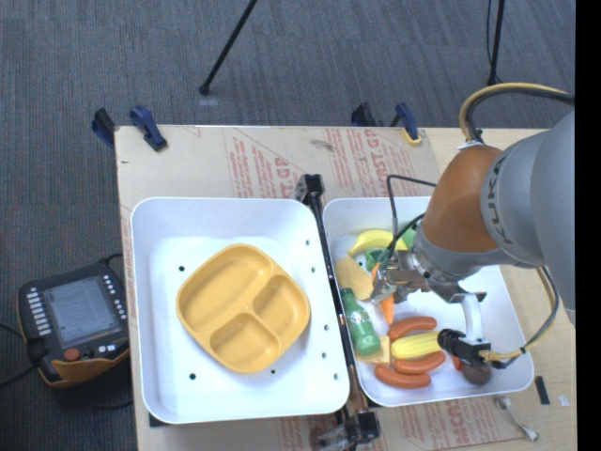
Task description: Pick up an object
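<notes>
Clutter is your main problem: the right bin [515, 301] holds a tight pile, and the pincer [392, 285] hangs low over its left half, with the grey arm [526, 205] and its orange band coming in from the right. From this slanted view you cannot tell whether the pincer is apart or together, nor whether anything sits in it, so don't count on a grasp yet.

Pick one target and commit to it. Just beside the pincer lie a yellow banana [373, 242] on the far side, a pale yellow piece [353, 276] to the left, a small orange carrot [387, 310] right under it, and a green bottle [360, 323] along the bin's left wall. Nearer you are a red sausage [413, 327], a corn cob [416, 347] and a second sausage [404, 377], lying close together (probably touching).

The carrot looks the closest candidate, but it is thin and wedged between the bottle and the pale piece, so a straight drop risks pinching two things or none. Line the pincer across the short width of whatever you choose, come down vertically, and close only once it is level with the item. Lift slowly and check for a real hold.

The left bin [155, 252] carries only a yellow tray [242, 303]; ignore it for this step.
</notes>
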You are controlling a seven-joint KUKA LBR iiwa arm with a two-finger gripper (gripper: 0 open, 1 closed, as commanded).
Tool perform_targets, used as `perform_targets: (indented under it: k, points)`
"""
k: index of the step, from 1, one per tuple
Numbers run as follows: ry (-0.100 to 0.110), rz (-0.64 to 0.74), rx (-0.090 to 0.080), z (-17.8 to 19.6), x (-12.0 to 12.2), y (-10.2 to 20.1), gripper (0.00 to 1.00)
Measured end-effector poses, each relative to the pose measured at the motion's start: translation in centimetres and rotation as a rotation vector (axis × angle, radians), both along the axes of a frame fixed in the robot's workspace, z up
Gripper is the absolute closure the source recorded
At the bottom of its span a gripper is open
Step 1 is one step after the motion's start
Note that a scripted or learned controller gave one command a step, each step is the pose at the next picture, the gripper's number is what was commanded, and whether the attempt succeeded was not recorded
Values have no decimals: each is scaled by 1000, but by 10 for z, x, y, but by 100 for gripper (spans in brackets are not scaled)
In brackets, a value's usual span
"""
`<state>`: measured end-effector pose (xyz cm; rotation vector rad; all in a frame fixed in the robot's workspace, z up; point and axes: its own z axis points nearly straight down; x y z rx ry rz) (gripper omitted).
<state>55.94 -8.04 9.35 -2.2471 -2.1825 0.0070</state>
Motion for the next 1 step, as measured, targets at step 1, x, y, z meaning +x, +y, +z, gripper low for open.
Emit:
perform_targets:
  k: [1]
  points:
    - [-7,272,-1,92,-17,38,100]
